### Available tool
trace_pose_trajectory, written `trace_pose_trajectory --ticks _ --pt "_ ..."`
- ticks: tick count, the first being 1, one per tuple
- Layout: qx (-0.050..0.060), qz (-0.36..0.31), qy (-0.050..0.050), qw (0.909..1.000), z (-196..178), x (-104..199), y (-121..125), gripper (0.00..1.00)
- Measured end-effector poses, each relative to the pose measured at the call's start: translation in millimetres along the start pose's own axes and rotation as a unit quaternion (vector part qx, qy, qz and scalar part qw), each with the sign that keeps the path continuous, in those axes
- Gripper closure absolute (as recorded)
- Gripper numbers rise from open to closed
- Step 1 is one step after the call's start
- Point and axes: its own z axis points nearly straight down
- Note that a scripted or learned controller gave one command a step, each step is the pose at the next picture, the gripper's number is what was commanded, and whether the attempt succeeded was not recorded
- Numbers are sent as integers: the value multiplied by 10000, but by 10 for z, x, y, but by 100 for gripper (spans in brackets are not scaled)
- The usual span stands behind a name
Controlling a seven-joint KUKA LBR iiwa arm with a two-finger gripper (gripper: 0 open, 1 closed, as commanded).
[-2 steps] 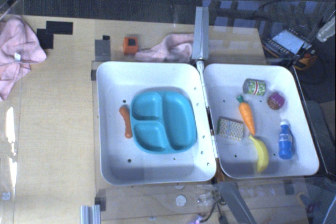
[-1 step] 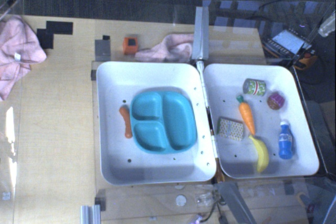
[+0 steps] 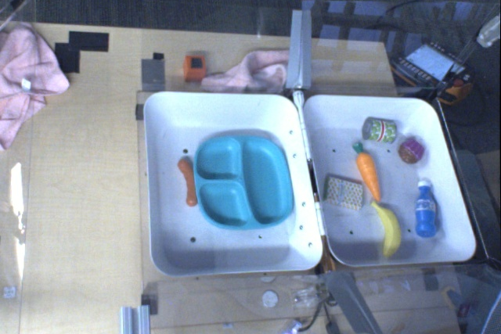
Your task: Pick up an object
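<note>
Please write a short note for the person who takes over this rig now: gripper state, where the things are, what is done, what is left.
Gripper: nothing to report from this view.
Left bin: blue tray in the middle, sausage lying to its left.
Right bin: can, purple ball, carrot, sponge, banana, blue bottle. Carrot and banana lie end to end, touching or nearly so.
Done: nothing lifted; every object lies in a bin.
Left: choose one object and pick it up.
</note>
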Motion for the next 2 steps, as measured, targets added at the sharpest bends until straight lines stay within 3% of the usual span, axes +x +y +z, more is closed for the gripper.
trace_pose_trajectory --ticks 2 --pt "127 28 64 9999 -243 16 -62 100"
